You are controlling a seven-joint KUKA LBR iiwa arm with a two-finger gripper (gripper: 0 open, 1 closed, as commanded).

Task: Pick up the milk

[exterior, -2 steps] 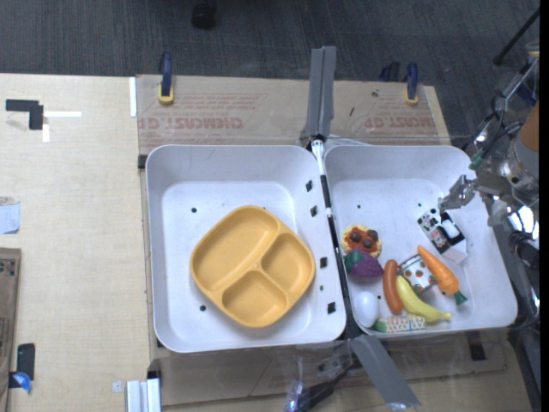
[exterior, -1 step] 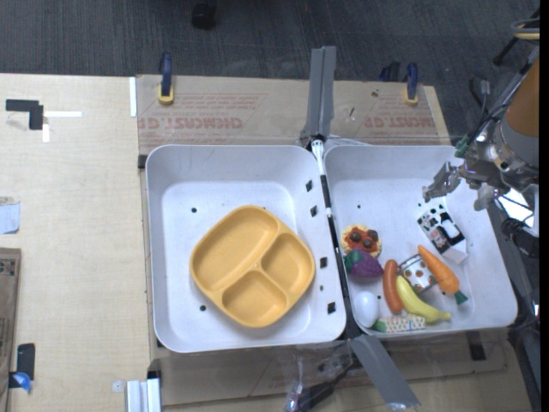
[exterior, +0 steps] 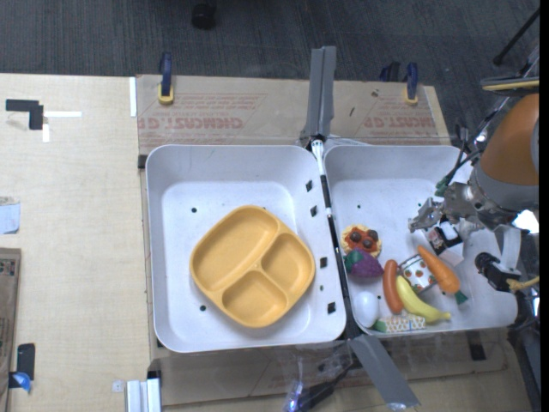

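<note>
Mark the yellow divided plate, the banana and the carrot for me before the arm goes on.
yellow divided plate [exterior: 251,267]: camera view, on the ridge between its compartments.
banana [exterior: 417,301]: camera view, middle of its curved body.
carrot [exterior: 440,269]: camera view, middle of its orange body.

Milk [exterior: 417,272]: one small white carton with dark spots and a red patch. Lies tilted in the right bin [exterior: 377,178], at about 4 o'clock, wedged between the sausage [exterior: 392,285], banana [exterior: 418,300] and carrot [exterior: 441,271].
</note>
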